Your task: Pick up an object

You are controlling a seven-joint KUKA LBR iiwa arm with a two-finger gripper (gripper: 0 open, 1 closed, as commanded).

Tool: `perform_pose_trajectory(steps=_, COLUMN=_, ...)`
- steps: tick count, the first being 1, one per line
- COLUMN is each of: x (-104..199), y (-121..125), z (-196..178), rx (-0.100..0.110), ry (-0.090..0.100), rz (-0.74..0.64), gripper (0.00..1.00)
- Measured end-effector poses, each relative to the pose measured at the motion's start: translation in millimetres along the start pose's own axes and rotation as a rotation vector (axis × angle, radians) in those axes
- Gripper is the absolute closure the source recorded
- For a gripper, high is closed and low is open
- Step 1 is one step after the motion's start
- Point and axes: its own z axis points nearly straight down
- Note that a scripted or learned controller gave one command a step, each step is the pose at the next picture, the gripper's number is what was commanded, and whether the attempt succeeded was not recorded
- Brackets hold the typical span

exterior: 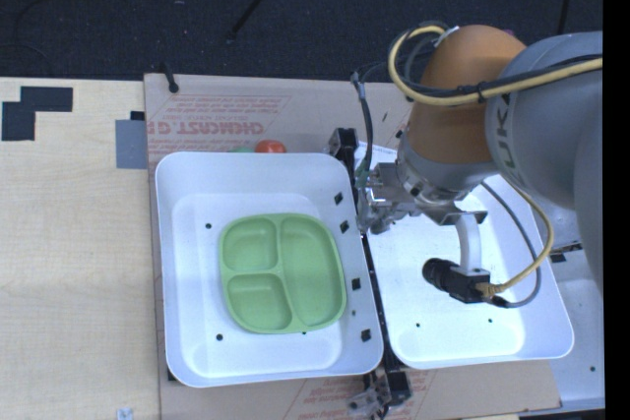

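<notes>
Camera view: green divided plate flat in left bin, roughly centred. Pincer low at left edge of right bin, by the divider btwn bins, well apart from plate. Can't tell pincer state. Small red thing on table behind left bin.

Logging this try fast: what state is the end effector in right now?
End effector: cannot be told; it sits over the right bin near the divider, hidden under the wrist. The green plate lies untouched in the left bin.
</notes>
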Motion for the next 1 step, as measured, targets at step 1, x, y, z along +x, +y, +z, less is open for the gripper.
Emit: perform_pose_trajectory(steps=1, x=47.3, y=18.7, z=1.5, rx=0.000, ry=-0.001, rz=0.002, gripper=1.00)
